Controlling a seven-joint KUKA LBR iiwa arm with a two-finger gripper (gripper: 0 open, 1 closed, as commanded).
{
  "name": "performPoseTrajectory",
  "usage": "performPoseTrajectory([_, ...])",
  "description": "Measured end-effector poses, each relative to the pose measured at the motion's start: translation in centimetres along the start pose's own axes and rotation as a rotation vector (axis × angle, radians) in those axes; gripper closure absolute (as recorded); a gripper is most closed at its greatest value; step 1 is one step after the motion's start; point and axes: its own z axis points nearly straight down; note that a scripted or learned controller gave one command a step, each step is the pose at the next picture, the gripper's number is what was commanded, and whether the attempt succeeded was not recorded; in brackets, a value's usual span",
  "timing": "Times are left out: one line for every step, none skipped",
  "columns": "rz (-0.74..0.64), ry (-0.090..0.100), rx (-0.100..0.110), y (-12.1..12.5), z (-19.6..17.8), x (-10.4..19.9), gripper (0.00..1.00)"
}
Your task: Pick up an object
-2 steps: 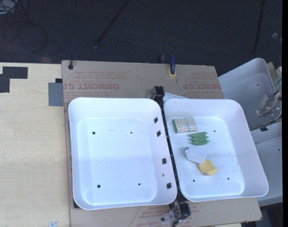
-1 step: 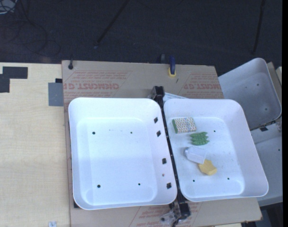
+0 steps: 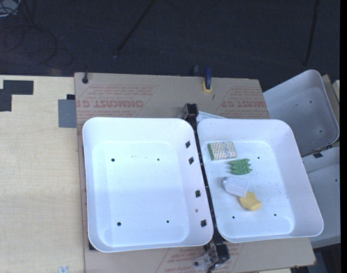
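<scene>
Camera view, cardboard-topped bench (image 3: 139,98), two white bins (image 3: 105,147), dark, possibly carpeted floor (image 3: 162,27).

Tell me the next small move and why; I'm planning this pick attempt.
Probably bring the arm in over the right bin, above the yellow piece. All four small objects lie there, and the yellow one sits at the cluster's near edge, touching the white block.

Lab or robot test cell, not home. Pale plywood counter (image 3: 31,175) carries printed cardboard sheet (image 3: 162,98). On it, two shallow white bins (image 3: 139,186) (image 3: 276,209) side by side, joined by black clips (image 3: 191,160) along shared edge. Blue and yellow clamp (image 3: 207,79) grips sheet's far edge. Loose cables (image 3: 25,16) trail over dark floor (image 3: 179,27) behind. Black and grey patches (image 3: 14,92) mark counter.
</scene>
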Motion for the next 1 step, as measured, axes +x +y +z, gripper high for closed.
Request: performPoseTrajectory([-0.004, 0.010, 0.023, 3.33, 15.47, 4.78, 1.00])
